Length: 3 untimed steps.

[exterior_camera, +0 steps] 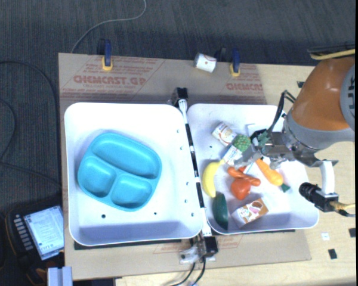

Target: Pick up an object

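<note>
The tan surface (161,79) carries two white bins touching side by side: the left bin (74,177) toward 9 o'clock, the right bin (298,216) toward 3. A small white cylinder (205,62) lies at 12.

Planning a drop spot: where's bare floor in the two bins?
Left bin: bare strips all around the blue tray, widest along its near wall. Right bin: crowded mid-floor around banana, tomato, carrot and pincer; only its near-right corner is bare.
</note>
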### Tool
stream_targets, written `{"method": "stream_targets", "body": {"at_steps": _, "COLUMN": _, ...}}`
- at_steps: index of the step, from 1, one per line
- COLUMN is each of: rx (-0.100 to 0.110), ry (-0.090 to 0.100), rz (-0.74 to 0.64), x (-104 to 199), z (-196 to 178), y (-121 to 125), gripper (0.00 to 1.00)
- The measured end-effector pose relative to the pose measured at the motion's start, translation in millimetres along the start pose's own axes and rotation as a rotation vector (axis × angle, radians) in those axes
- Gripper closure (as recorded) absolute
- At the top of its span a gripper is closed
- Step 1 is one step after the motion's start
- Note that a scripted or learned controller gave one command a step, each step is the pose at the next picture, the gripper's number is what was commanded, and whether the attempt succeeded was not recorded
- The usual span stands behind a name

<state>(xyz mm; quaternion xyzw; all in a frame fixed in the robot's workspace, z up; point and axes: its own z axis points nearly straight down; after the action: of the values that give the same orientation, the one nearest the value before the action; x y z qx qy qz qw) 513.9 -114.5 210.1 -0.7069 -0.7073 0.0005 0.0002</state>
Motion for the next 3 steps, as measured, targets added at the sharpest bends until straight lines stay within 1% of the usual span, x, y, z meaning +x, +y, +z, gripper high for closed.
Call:
{"method": "stream_targets", "body": {"at_steps": 1, "rx": -0.014, "ry": -0.004, "rz": 0.000, "x": -2.3, "z": 110.2, "y": 6.8, "gripper": 0.00}}
{"method": "stream_targets", "body": {"at_steps": 2, "rx": -0.015, "ry": -0.006, "rz": 0.002, "x": -3.2, "z": 100.3, "y": 7.3, "gripper": 1.00}}
{"method": "stream_targets", "body": {"at_steps": 3, "rx": 0.000, "ry": 0.001, "rz": -0.001, "x": 87.6, "z": 25.7, "y": -29.9, "gripper": 1.00}}
